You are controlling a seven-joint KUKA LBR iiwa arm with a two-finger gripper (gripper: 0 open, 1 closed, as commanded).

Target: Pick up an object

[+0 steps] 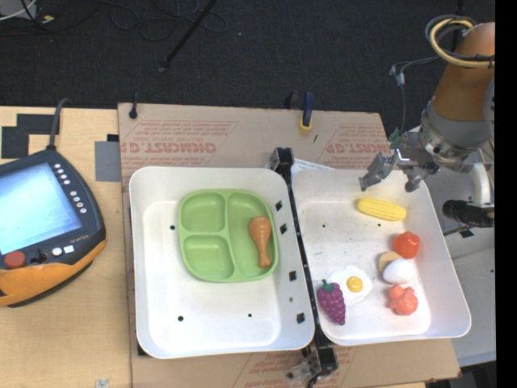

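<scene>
The right bin [452,314] holds a yellow corn cob [381,209], a red pepper [406,244], a white and tan egg-like piece [397,268], a fried egg [353,283], purple grapes [332,301] and an orange-red piece [403,299]. My gripper [394,170] hangs over the bin's far edge, just above and behind the corn cob. Its two fingers are spread apart with nothing between them. In the left bin [153,297] a green divided plate [216,237] carries a chicken drumstick [261,239] in its right compartment.
A teach pendant [44,217] lies left of the bins on the bench. Cardboard [210,140] lines the bench behind the bins, with a yellow clamp [306,120] at its far edge. A black divider [291,241] runs between the bins.
</scene>
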